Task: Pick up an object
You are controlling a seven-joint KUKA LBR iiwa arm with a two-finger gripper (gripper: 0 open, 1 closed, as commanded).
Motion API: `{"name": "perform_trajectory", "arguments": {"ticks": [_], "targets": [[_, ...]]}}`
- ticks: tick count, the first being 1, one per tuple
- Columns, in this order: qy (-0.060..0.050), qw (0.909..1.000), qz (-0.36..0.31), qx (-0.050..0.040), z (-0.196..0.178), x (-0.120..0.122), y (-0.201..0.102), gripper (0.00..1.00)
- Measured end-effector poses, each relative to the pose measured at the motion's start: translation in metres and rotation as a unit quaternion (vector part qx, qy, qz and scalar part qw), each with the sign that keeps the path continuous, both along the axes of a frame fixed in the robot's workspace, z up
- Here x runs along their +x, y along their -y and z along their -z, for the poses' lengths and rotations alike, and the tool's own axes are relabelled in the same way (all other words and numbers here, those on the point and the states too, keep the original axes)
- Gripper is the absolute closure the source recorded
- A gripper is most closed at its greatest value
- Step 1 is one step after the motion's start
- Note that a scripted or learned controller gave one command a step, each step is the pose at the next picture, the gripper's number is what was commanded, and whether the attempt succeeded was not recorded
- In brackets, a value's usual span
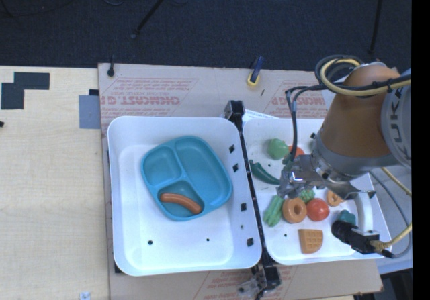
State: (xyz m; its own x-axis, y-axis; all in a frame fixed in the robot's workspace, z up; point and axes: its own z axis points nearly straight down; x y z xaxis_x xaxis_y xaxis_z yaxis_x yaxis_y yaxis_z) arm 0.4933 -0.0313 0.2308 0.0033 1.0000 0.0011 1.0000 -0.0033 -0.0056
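Gripper (290,183): jaw state cannot be told | target: tan ring-shaped toy doughnut (293,210) in right white bin (295,256) | likely light, rigid, smooth; you should pinch across its rim.

Landmark: divided tray (187,174), sitting in left bin (134,238). Sausage (180,202) in tray's near compartment. Right of tray, in right bin (285,257): donut (293,210), tomato (317,209) just beyond it, cracker (310,240) nearer the front edge.
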Motion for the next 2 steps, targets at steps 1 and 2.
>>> {"name": "perform_trajectory", "arguments": {"ticks": [1, 2], "targets": [[0.0, 1.0, -0.003, 0.0003, 0.001, -0.004, -0.019, 1.0], [0.0, 1.0, -0.001, -0.0006, 0.009, -0.01, -0.001, 1.0]]}}
